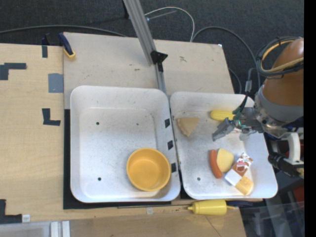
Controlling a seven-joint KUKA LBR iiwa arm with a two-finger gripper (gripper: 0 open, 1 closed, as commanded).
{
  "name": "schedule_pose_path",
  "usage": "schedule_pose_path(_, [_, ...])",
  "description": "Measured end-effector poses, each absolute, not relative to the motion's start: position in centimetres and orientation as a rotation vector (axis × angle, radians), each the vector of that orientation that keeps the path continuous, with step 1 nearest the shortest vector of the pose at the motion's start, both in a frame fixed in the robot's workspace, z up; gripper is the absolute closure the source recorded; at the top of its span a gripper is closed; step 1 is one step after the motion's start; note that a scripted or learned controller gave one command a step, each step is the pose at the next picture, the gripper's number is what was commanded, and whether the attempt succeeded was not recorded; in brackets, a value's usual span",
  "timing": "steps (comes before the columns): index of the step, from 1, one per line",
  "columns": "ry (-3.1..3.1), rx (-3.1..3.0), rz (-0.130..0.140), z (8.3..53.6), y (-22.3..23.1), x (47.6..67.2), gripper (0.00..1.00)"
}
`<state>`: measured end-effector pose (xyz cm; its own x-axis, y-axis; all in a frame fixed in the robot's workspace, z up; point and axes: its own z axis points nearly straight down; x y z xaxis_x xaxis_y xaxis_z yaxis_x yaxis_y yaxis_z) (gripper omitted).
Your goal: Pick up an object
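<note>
I see the wooden bench [29, 147] on dark carpet. The left bin [118, 102] holds a yellow bowl [147, 169]. The right bin [197, 181] holds a tan wedge [187, 126], a banana [222, 114], and a food cluster [231, 168] near its front-right corner. The gripper [223, 130] hovers over this bin, fingers spread, holding nothing.

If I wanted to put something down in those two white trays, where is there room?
The left bin is bare apart from the yellow bowl at its near right corner. The right bin is crowded along its right side; bare floor lies below the tan wedge.
</note>
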<state>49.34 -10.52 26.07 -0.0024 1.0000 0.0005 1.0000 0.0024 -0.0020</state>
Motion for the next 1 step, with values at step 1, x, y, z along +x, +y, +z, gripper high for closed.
schedule_pose_path(1, [-2.223,-2.218,0.002,26.07,-10.53,49.33,0.00])
